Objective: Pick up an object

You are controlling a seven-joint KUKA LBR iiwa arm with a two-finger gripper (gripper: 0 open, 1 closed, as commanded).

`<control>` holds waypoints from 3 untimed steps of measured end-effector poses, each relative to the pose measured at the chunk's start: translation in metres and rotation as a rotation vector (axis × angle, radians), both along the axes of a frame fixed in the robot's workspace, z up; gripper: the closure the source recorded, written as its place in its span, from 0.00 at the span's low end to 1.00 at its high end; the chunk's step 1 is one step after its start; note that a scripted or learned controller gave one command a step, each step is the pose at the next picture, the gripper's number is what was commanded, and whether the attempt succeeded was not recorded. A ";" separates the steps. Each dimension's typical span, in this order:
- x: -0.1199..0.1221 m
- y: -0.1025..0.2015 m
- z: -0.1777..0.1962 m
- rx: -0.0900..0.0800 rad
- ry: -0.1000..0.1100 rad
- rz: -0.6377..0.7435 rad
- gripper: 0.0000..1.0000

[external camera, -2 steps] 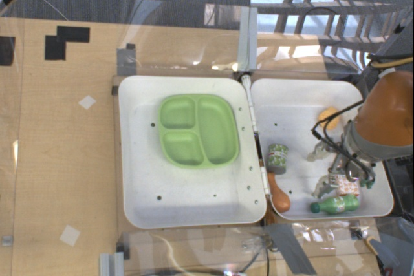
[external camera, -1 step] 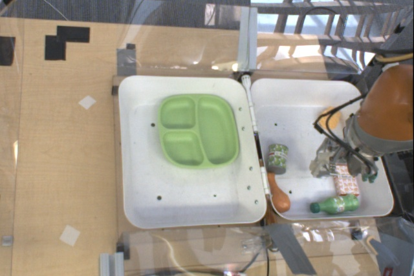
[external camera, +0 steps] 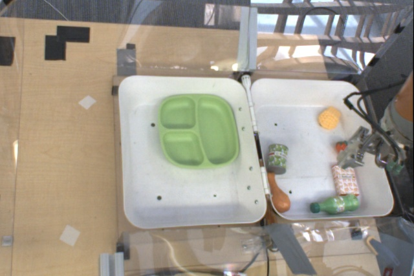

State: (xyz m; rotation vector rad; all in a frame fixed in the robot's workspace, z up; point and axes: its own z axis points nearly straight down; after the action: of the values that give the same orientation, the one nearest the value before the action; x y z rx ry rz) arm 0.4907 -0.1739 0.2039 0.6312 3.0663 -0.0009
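My gripper (external camera: 349, 152) hangs low over the right side of the right bin (external camera: 297, 106), with its fingers spread open and pointing left. A small red object (external camera: 340, 147) lies right at the fingertips, and I cannot tell whether they touch it. Just below the gripper lies a red and white packet (external camera: 345, 180). A green bottle (external camera: 334, 205) lies on its side near the bin's front edge. A yellow round object (external camera: 329, 117) sits further back. A green can (external camera: 277, 158) and an orange-brown object (external camera: 278, 196) lie along the bin's left wall.
The left bin (external camera: 139, 191) holds a green divided plate (external camera: 197, 130). A ridge (external camera: 255, 139) separates the two bins. The arm and its cables (external camera: 381, 119) cover the right bin's right edge. Wooden bench surface stretches to the left.
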 end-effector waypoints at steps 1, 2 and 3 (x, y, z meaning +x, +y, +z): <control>-0.002 -0.033 0.061 0.000 -0.002 -0.141 1.00; -0.002 -0.032 0.127 0.004 -0.003 -0.520 1.00; -0.002 -0.032 0.104 0.006 0.002 -0.729 1.00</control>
State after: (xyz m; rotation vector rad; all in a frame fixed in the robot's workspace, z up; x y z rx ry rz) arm 0.4885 -0.2056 0.3082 1.6848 2.6435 0.0018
